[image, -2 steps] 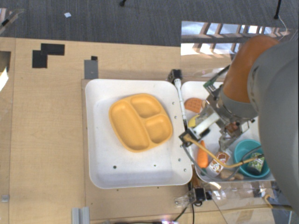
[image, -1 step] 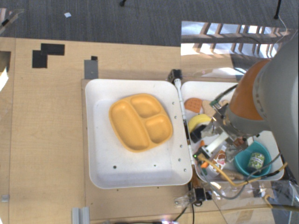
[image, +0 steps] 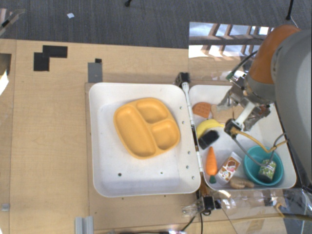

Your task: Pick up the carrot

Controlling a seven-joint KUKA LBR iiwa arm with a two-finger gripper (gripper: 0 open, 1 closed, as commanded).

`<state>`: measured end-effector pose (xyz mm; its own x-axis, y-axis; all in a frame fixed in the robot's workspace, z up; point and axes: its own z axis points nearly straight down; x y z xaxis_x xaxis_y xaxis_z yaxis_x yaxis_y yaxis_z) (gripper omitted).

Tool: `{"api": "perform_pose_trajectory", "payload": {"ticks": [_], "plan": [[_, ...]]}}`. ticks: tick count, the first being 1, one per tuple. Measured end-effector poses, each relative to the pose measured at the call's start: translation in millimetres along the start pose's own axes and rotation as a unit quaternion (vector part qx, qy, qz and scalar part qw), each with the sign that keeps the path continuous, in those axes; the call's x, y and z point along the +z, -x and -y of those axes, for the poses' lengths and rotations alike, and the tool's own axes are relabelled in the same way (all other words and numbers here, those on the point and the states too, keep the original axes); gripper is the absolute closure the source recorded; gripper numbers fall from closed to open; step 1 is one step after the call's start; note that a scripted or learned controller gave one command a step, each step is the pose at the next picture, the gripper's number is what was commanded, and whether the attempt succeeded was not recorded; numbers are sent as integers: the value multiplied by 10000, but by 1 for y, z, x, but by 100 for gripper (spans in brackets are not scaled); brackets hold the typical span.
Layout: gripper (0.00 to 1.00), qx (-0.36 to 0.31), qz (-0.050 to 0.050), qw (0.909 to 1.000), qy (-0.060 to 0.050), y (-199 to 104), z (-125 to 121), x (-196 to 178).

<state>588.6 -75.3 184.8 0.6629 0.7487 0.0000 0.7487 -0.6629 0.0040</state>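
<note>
Grey arm [image: 295, 77] reaches in, the hand [image: 238, 105] unreadable as wide or narrow; tapered orange carrot [image: 211, 163] lies apart.

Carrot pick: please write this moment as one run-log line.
carrot: lies in right bin | tool: over bin's far end, apart from carrot | grasp: not yet

I read the left bin [image: 107, 172] and right bin [image: 208, 94] as plain white, the divided tray [image: 144, 128] as solid yellow-orange. The carrot [image: 211, 164] is orange, the bowl [image: 252, 167] teal, the carton [image: 229, 168] white with red print.
</note>
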Motion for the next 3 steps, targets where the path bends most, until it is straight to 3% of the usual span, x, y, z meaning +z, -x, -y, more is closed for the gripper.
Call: {"api": "perform_pose_trajectory", "payload": {"ticks": [1,2,3], "plan": [[0,351,-31,9994,5,41,13,97],[0,1004,-58,9949,33,57,55,96],[0,2811,-70,9596,51,71,64,96]]}}
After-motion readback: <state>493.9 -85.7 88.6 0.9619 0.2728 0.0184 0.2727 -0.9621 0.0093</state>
